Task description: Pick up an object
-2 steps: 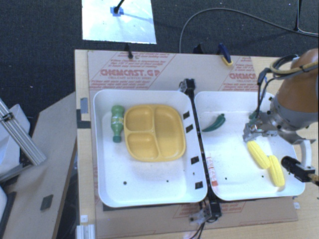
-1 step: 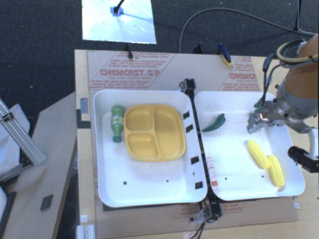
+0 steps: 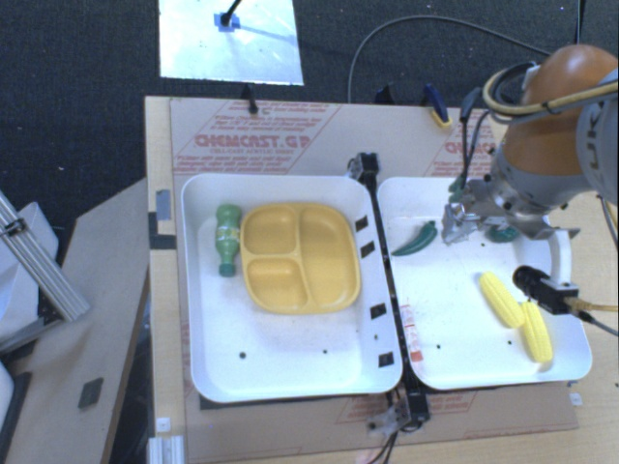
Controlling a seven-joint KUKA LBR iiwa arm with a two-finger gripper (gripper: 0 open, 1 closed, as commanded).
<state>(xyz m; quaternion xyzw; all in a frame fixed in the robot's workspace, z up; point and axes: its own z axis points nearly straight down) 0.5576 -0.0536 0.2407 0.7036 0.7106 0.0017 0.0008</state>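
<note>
Bins (image 3: 198, 288): two. Left: one yellow tray (image 3: 298, 257), one green bottle (image 3: 227, 239). Right: two corn cobs (image 3: 503, 300), one green pepper (image 3: 416, 240). Fingers (image 3: 458, 222) state unclear.

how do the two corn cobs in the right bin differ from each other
The upper corn cob lies nearer the bin's middle; the lower corn cob lies closer to the front right corner. The upper one slants more diagonally, the lower one points more straight toward the front rim. They look close in length. Both are yellow, lie flat, and meet end to end in the right bin.
</note>
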